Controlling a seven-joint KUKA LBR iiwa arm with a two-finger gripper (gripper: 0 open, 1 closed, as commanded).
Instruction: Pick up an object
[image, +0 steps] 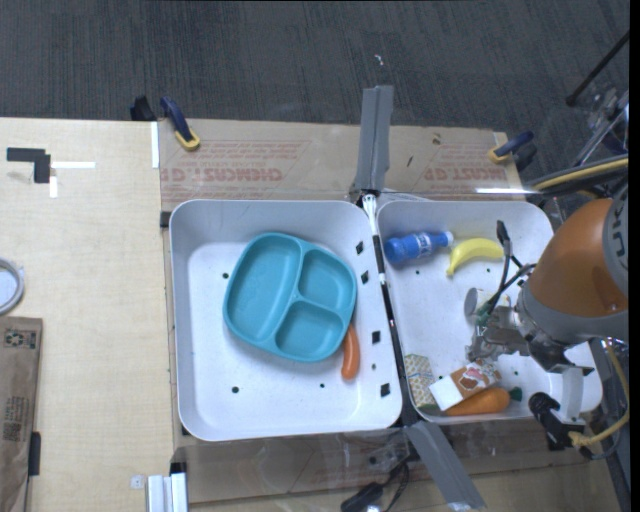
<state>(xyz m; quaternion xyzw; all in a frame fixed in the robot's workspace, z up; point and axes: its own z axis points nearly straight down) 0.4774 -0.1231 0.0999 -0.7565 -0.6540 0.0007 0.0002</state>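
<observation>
We saw two shallow white bins side by side on the bench. The left bin (190, 330) held a teal divided plate (290, 297) lying flat near its middle, with three compartments facing up. Just off the plate's 5 o'clock edge lay a small orange sausage-shaped piece (350, 355), upright in the view and touching or nearly touching the plate's rim.

In the right bin (440, 215), a blue bottle (415, 246) lay on its side toward the 11 o'clock corner, its white cap end pointing toward 3 o'clock. Just beside it, at its 3 o'clock, lay a yellow banana (473, 254), curved, close to the bottle but seemingly apart from it. Toward the bin's 6 o'clock edge we found a carrot (483, 402) lying roughly level, with a small red-and-white packet (470, 380) touching it at its 11 o'clock and a pale patterned square (418, 378) at its 9 o'clock, near the dividing wall.

The arm (585, 270), with its orange band, came in from 3 o'clock over the right bin. Its gripper (487, 335) hung low just above the packet and the carrot, at about the carrot's 12 o'clock. We could not tell whether the claw was apart or together, since the wrist and cables blocked our sight of it, and we saw nothing plainly held in it.
</observation>
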